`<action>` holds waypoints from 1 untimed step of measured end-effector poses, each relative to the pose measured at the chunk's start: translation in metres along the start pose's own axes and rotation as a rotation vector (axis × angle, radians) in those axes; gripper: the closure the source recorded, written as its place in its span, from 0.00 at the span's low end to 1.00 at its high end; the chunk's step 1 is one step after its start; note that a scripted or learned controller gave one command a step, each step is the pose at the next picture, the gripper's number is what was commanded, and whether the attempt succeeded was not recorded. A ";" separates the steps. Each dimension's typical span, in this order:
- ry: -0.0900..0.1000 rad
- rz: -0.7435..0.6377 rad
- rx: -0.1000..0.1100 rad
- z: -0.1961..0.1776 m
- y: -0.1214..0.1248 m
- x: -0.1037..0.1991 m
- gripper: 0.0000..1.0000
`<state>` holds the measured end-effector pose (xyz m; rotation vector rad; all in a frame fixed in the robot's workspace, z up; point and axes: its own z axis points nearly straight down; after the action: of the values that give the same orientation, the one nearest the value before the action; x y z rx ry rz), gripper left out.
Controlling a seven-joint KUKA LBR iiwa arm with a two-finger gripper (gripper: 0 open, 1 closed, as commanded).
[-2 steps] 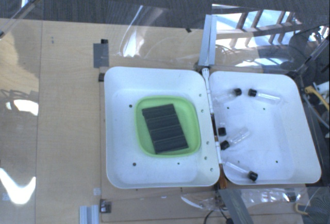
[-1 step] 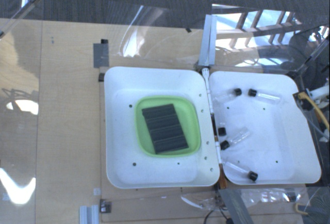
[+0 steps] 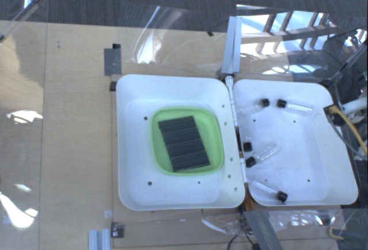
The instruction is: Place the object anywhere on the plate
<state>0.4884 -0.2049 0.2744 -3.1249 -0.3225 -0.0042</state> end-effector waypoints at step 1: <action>-0.001 0.001 0.001 0.022 0.000 0.000 0.00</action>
<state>0.4881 -0.2051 0.2522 -3.1246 -0.3214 -0.0026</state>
